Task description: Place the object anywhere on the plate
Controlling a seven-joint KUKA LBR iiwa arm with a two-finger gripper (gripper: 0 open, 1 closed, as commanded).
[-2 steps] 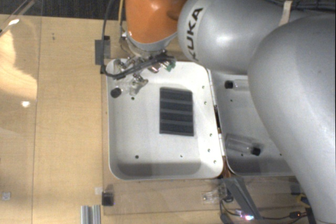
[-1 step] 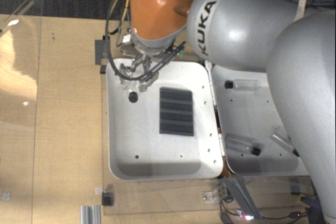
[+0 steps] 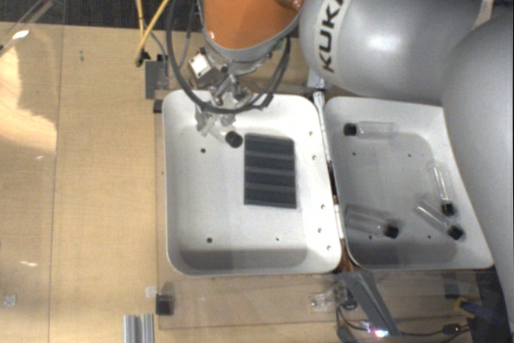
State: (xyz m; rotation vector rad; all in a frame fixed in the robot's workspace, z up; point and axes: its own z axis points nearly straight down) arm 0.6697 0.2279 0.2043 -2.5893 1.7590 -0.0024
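Starting from the left: bare wooden surface [image 3: 80, 173], nothing on it that matters. Then the left bin [image 3: 185, 197], and that's where the action is. My hand [image 3: 218, 110] is parked over the bin's far left corner, low down, with the orange wrist hanging right above it and blocking a good part of my look. Honestly I can't tell whether it's open or closed from this angle, or whether it has hold of anything.

Right under it, maybe touching it, is the tube [image 3: 217, 127]: a small clear plastic one with a black cap [image 3: 233, 139] pointing toward the middle of the bin. It seems to be lying on the bin floor, a bit slanted.

My guess on handling: very light, stiff, smooth and round, so it'll roll or squirt out sideways if it's pinched off-centre. I doubt it's fragile, though a hard squeeze could still crack it. I'd grab across the clear body near the middle, closing square to its length, and stay off the cap end.

Just right of the tube sits the plate [image 3: 270, 170], a dark ribbed rectangle in the middle of the bin. It's close, so the carry looks short, and the ribs might stop the tube rolling if it's laid along them.

Further right, the right bin [image 3: 401, 165] holds four more tubes just like it: one [image 3: 369, 128] at the back, one [image 3: 371, 222] at the front, and two [image 3: 441, 187] [image 3: 435, 221] over on the right.
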